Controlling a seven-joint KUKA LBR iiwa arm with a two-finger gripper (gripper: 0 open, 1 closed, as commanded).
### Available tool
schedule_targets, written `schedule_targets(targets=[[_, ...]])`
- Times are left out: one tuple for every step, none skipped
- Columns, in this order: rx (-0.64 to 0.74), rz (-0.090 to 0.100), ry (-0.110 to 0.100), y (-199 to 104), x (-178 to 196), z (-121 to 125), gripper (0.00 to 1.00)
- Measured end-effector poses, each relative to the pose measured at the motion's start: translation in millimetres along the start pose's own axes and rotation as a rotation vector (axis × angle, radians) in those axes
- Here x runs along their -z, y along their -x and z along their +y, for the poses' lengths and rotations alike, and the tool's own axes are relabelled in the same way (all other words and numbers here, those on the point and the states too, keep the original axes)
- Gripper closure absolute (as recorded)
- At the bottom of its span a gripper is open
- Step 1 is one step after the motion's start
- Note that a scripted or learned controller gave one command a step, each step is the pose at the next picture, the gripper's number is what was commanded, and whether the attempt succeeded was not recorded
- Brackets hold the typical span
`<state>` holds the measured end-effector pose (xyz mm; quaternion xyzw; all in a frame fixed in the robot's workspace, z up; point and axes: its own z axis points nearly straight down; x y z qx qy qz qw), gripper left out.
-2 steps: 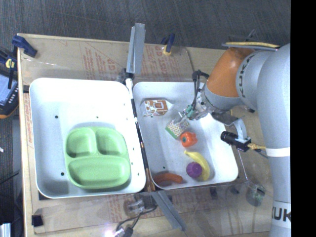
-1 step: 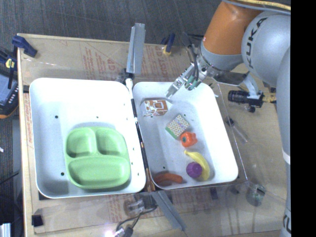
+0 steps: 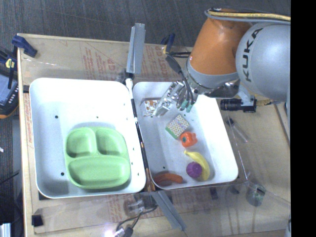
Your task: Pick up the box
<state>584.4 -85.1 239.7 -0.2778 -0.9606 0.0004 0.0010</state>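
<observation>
The box (image 3: pixel 177 126), small with a green and pink pattern, lies tilted in the middle of the right bin (image 3: pixel 224 147). My gripper (image 3: pixel 170 101) hangs over the back of that bin, just up and to the left of the box and apart from it. Nothing that I can see is held in it. The orange wrist band and grey arm cover the bin's back right corner.
A small brown and white packet (image 3: pixel 149 105) lies at the gripper's left. An orange fruit (image 3: pixel 188 139), a banana (image 3: pixel 199 162), a purple piece (image 3: pixel 194 170) and a reddish sausage (image 3: pixel 168 177) lie in front of the box. The left bin (image 3: pixel 44 98) holds a green divided tray (image 3: pixel 98 157).
</observation>
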Motion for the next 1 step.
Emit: schedule_targets(targets=[[0.377,-0.006,0.001,26.1,64.5,-6.2,1.0]])
